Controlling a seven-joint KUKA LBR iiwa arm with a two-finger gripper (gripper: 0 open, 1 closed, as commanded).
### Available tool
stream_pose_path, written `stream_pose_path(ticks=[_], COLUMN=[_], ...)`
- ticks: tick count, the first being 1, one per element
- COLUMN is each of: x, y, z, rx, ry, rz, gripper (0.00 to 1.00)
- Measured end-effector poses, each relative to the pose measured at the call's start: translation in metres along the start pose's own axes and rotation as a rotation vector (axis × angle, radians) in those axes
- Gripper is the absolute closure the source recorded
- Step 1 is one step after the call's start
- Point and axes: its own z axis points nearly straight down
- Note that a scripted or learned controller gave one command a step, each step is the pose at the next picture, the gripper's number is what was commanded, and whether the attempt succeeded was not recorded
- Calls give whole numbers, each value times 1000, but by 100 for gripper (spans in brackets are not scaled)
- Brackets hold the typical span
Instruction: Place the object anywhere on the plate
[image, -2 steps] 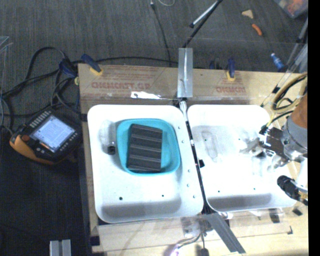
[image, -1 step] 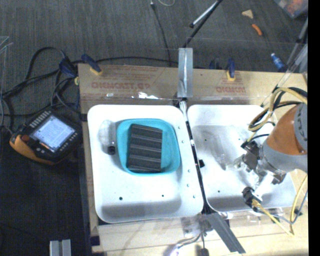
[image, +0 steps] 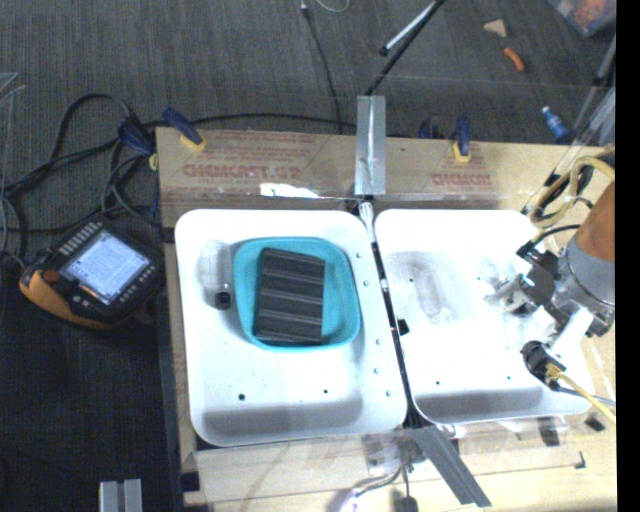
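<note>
- In the left bin lies a light blue plate, roughly square with rounded corners.
- A dark grey ribbed block rests flat on the plate, covering most of its middle, so the thing to be placed sits on the plate.
- Just beside the plate's left edge, on the bin floor, lies a clear plastic bottle with a dark cap at its near end; it seems to touch the plate's rim, though that is hard to tell.
- The right bin touches the left one along a shared middle edge; a faint clear thing lies on its floor, too pale to name.
- The arm reaches in from the right, and the pincer sits over the right bin's right part, well apart from the plate and the block.
- Whether the pincer is open or closed cannot be told; that part is blurred and small.
- Nothing can be seen gripped by it.
- Cables run beside the arm.
- The bins stand on a wooden counter with blue clamps at its far edge.
- A handheld control unit with a lit screen lies on the floor to the left.
</note>
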Motion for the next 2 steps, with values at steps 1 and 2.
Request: stream_pose_path(ticks=[1, 2], x=[33, -13], y=[-33, 16], z=[72, 44], rx=[3, 0], ry=[1, 2], rz=[-24, -232], gripper=[0, 0])
